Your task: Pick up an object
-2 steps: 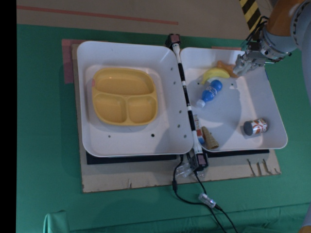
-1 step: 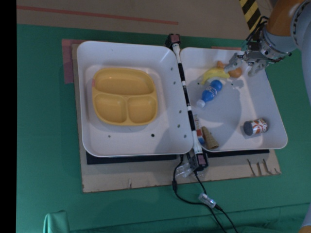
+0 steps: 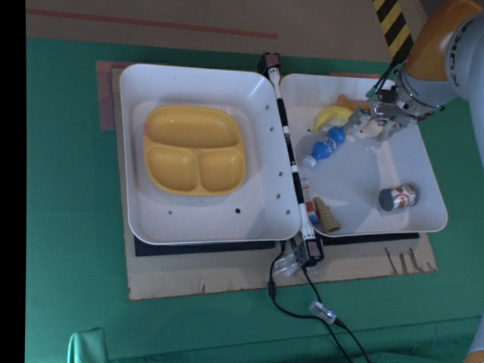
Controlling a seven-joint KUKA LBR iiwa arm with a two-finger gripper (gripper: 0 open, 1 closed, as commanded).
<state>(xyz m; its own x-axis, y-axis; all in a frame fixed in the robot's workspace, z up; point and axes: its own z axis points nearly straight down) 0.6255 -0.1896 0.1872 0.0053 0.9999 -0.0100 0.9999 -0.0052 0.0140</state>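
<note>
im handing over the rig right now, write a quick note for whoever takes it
Hand: low over the upper part of the right bin, by the cluster of toys; nothing is visibly between its fingers, and open or shut cannot be told.
Right bin: banana and blue bottle just left of the hand, small can lower right, ice cream cone lower left.
Left bin: yellow divided plate.
Done: the arm has reached the objects.
Left: grasp one object and lift it; no pick is confirmed yet.
</note>
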